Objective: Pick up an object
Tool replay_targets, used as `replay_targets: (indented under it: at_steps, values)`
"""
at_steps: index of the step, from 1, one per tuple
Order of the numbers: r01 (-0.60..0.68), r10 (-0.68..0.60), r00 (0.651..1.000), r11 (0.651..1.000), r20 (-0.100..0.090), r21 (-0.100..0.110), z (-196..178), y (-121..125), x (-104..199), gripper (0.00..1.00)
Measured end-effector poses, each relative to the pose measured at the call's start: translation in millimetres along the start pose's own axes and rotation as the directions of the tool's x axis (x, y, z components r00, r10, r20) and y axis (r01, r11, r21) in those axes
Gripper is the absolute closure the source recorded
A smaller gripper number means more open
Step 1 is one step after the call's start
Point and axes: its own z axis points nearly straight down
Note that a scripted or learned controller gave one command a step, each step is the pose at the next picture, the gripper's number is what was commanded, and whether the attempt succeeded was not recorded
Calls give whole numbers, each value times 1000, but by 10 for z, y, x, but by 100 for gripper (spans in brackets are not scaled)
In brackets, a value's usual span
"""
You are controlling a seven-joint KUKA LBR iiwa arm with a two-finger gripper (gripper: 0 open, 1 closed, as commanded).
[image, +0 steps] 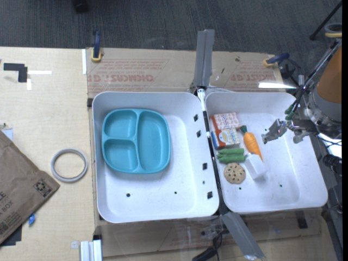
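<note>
The hand (278, 130), finger state indiscernible, is hovering in the right bin (304, 189); it should be descending squarely toward the carrot (251, 144) at its nine o'clock.

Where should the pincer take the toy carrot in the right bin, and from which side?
Probably mid-body on the carrot, coming from above, fingers across its narrow width. It lies flat and slanted, green top toward the far wall, and its right flank faces bare bin floor.
</note>
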Motion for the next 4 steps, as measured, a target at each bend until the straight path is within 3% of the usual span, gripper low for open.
replay_targets:
  at_steps: [1,2,3,4]
  values:
    - [64,-64,998,998,0,-2,1024,312,-47,0]
    - [27,-27,1000,1000,1,-4,1254,462,-328,0]
    - [23,-23,1000,1000,1,-4,1164,461,-341,100]
    - [155,-155,988,988,3,-5,197,1073,72,100]
